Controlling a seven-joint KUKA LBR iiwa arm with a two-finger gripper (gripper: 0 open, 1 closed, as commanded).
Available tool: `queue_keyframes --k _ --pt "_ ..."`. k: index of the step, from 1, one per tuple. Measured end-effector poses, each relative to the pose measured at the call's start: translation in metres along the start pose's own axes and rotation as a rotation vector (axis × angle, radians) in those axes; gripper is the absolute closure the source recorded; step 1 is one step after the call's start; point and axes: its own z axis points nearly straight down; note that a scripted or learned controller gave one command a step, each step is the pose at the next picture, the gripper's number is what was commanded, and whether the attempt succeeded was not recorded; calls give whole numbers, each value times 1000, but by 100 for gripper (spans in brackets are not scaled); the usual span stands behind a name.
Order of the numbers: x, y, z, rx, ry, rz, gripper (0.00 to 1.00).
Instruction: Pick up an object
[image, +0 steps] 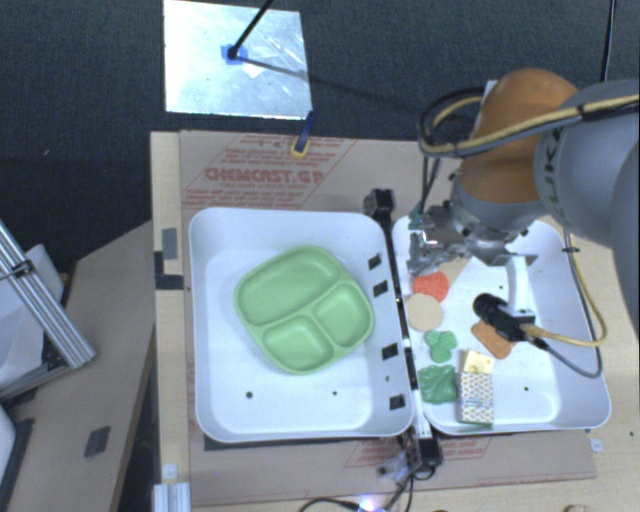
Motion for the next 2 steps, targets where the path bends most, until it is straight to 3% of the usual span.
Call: queue_keyframes --k 2 --pt "26 -17 -7 -2 0 0 100"
